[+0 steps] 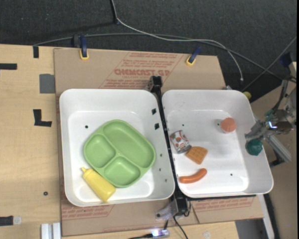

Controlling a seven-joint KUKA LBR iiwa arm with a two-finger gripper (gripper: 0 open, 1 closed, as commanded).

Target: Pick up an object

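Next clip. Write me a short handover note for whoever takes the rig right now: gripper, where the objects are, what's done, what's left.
Gripper: at the right bin's right edge, beyond the objects; finger state unreadable, nothing seen held.
Right bin: small can, waffle piece, hot dog, peach-coloured ball.
Left bin: green divided plate, yellow mustard bottle by its lower-left rim.
Done: nothing picked.
Left: move over an object, grasp, lift.

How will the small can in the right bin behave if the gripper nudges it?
The can lies on its side, so it will probably roll rather than slide. It looks small and likely light. The waffle piece beside it may stop a roll that way.
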